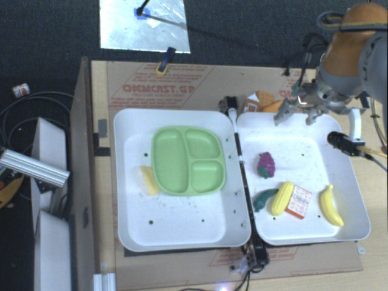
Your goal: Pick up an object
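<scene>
My end effector (296, 118) hangs over the far edge of the right bin (359, 224), near its far right corner, fingers spread apart with nothing between them. Target pick: the purple toy (265, 164), lying alone in the near-left part of that bin, a bit in from the left wall. It looks like a small moulded plastic fruit, so probably light, stiff, lumpy and a little slick. I'd close across its narrow width, low on the body, so that the bumps don't roll it out. It has free floor on its far and right sides, so the approach from above is clear. The clutter is toward the near edge: a teal piece (264, 199) touching a yellow cob-shaped toy (280, 199), an orange-and-white packet (299, 202) just beside that, and a banana (329, 205) near the right wall. These are packed tight, so they are riskier picks. The left wall is close enough to catch a finger. The left bin (129, 132) has a green divided plate (187, 161) with a yellow piece (148, 180) against its left rim. An orange thing (265, 101) sits on the table (182, 83) behind the right bin.
</scene>
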You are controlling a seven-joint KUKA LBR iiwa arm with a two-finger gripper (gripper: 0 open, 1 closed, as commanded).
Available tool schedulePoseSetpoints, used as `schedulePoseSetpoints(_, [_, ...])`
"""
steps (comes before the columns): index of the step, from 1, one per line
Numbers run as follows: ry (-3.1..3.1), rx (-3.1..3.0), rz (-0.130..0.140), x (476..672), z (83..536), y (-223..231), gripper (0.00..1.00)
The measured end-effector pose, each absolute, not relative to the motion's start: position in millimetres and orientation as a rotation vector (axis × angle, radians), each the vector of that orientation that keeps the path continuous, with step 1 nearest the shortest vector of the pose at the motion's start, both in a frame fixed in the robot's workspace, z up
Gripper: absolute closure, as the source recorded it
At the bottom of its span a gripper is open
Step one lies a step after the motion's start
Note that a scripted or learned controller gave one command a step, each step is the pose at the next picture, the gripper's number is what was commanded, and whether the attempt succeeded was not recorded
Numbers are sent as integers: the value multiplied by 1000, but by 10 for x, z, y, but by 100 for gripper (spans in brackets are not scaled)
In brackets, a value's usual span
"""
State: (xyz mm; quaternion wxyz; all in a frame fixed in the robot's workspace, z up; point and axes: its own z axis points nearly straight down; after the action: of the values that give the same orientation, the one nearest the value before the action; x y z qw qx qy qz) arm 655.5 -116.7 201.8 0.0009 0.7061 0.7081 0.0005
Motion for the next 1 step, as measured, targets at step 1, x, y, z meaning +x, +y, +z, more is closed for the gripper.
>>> schedulePoseSetpoints(1, [2229, 2228, -9, 5960, 1035, -1001, 0])
